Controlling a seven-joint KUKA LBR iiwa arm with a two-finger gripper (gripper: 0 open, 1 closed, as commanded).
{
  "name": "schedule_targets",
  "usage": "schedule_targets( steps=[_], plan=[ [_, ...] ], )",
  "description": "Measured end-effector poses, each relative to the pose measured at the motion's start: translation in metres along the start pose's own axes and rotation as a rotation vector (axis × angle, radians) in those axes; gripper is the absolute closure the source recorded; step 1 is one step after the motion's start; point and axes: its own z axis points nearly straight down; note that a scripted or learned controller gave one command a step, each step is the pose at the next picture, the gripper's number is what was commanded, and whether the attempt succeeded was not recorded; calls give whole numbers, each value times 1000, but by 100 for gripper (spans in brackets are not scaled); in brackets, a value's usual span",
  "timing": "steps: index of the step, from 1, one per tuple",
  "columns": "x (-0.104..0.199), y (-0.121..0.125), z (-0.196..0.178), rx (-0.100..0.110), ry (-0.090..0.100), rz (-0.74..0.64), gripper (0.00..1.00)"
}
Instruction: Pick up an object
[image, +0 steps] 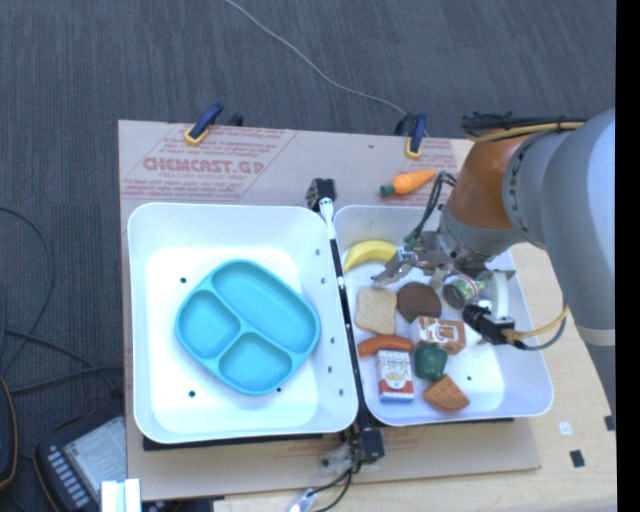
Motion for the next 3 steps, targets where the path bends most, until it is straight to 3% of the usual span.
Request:
schedule_targets(
  steps=[1,2,3],
  plan=[
    [0,-66,-1,-3,0,0,0],
    [-1,-65,-11,-5,-1,1,100],
    [68,-121,-97,6,3,-1,100]
  ],
)
